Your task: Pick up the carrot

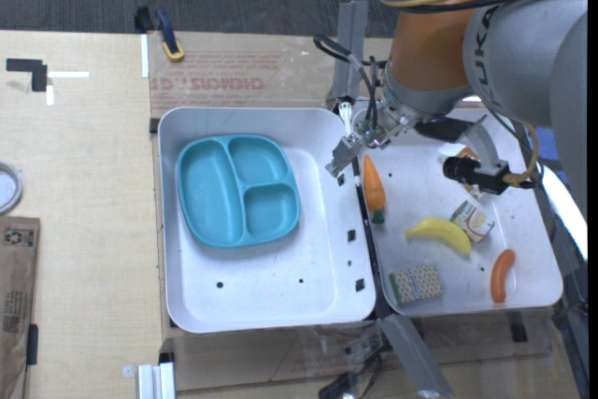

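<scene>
Carrot (373,186): you have one, orange with a green end, lying in the right bin (537,210) close to its left wall. Your gripper (350,149) hangs just above the carrot's top end; you cannot tell how its fingers stand. Count the right bin with me: one banana (439,233), one small carton (476,220), one sausage (502,275), one sponge (416,282). The left bin (271,290) has one blue plate (238,190) with three parts.

Robotics lab: wooden bench (75,201), paired white bins (177,294), KUKA arm (523,42).
</scene>
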Tool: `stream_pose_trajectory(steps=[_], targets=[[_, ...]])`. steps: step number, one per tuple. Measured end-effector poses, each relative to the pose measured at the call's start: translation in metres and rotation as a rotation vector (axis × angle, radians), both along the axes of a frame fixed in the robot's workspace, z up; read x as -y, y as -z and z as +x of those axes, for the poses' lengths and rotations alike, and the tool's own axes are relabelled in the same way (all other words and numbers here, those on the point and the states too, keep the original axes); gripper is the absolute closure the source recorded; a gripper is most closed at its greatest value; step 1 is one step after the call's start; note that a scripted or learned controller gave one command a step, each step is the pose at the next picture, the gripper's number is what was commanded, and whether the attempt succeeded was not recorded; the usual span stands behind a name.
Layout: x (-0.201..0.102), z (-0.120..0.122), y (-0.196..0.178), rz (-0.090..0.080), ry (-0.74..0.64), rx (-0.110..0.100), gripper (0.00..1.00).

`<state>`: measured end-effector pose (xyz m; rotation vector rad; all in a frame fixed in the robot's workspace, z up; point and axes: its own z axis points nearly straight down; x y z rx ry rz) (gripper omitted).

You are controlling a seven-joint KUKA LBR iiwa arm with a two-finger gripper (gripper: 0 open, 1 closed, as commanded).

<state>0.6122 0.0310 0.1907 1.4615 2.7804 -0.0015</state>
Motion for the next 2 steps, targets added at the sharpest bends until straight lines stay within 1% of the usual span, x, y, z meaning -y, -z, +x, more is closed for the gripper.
stream_pose_trajectory(steps=[1, 2], targets=[[0.06, 0.007, -0.001, 0.0, -0.232, 0.002, 0.0], [0.016, -0.01, -0.001, 0.0, -0.306, 0.0, 0.0]])
